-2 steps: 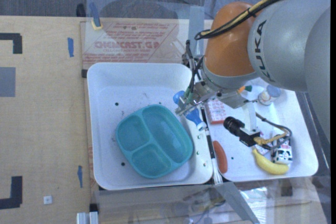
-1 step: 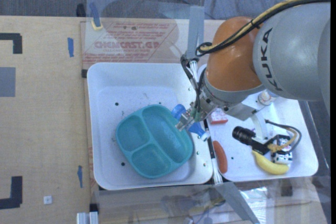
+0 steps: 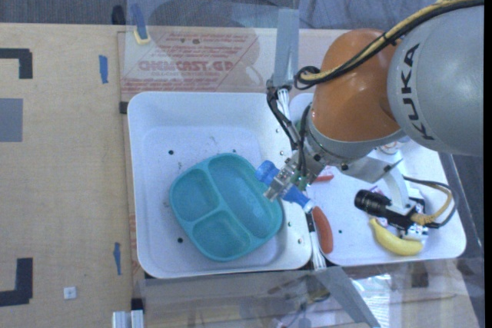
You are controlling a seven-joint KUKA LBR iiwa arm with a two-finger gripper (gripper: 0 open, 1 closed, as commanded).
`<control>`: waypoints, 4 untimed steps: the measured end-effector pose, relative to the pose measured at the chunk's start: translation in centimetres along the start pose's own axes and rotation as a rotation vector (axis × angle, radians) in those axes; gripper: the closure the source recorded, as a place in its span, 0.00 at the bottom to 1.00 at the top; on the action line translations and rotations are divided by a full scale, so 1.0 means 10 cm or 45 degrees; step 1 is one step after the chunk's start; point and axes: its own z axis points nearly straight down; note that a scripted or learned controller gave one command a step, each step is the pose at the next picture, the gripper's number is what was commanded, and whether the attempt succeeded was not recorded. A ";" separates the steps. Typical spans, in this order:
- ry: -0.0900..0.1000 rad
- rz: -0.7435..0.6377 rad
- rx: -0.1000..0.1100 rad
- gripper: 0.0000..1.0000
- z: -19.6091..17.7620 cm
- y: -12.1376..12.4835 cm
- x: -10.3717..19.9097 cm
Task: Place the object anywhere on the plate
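Because the arm (image 3: 430, 88) reaches in across the right bin (image 3: 354, 242), its hand (image 3: 286, 182) hangs low over the wall where the two bins meet, right at the edge of the teal plate (image 3: 223, 207) nearest that wall. A small blue object (image 3: 265, 170) shows at the hand. One end pokes out toward the plate and another blue bit shows on the far side (it may be one piece running through the hand, or two; the view is too small to settle it). Whether the hand is open or clamped on it I cannot tell, since the wrist and its cables cover the place where a grip would show.

My reading is that the blue object is the thing to be placed. It sits at the plate's rim, not clearly over any of the three compartments. The plate lies in the near corner of the left bin (image 3: 192, 134), close to the dividing wall, which makes the reach short. A small shift toward the plate's middle would likely put the object above the long compartment before release.

The right bin holds a red sausage (image 3: 324, 230) by the wall and a banana (image 3: 396, 240) further out. Both are apart from the hand and are probably no part of this step. The risk, as I judge it, is a release so near the rim that the object drops between plate and bin wall.
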 end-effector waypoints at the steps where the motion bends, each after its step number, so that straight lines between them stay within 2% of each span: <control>1: 0.000 0.001 -0.001 0.00 0.00 0.00 -0.01; 2: -0.003 0.003 -0.006 1.00 -0.10 0.01 -0.01; 3: -0.005 -0.027 -0.004 1.00 -1.19 0.03 -0.08; 4: -0.011 -0.373 -0.006 1.00 -2.13 -0.92 -0.53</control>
